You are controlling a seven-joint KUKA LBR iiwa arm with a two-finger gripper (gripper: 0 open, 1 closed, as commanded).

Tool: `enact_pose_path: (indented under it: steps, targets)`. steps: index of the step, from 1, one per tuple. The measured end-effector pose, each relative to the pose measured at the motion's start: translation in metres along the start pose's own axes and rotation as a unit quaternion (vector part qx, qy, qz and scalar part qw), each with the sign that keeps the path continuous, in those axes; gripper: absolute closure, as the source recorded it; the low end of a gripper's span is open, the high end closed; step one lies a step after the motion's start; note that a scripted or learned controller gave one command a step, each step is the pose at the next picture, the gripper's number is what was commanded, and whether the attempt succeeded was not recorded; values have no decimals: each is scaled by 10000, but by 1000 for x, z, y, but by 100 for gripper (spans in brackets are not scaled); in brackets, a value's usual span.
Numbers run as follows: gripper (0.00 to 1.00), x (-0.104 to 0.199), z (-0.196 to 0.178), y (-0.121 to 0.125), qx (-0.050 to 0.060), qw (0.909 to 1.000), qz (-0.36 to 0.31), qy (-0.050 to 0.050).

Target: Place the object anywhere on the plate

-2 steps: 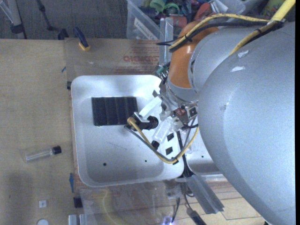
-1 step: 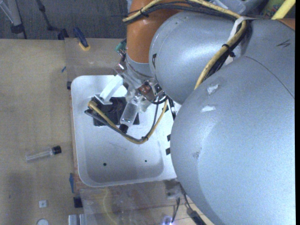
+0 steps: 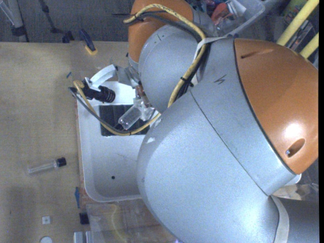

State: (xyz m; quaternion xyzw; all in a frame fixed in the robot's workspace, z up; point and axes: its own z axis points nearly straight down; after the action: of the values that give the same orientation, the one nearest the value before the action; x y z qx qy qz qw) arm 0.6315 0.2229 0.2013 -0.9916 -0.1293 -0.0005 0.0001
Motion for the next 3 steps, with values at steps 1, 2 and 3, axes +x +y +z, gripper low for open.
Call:
enact_pose_path:
  steps: [1, 2, 3]
  targets:
    - [100, 20, 46, 5, 11, 9361, -3518, -27]
    - [100, 30, 85, 6, 6, 9882, -1530, -9]
    - [100, 17, -9, 2, 5, 9561, -2929, -19]
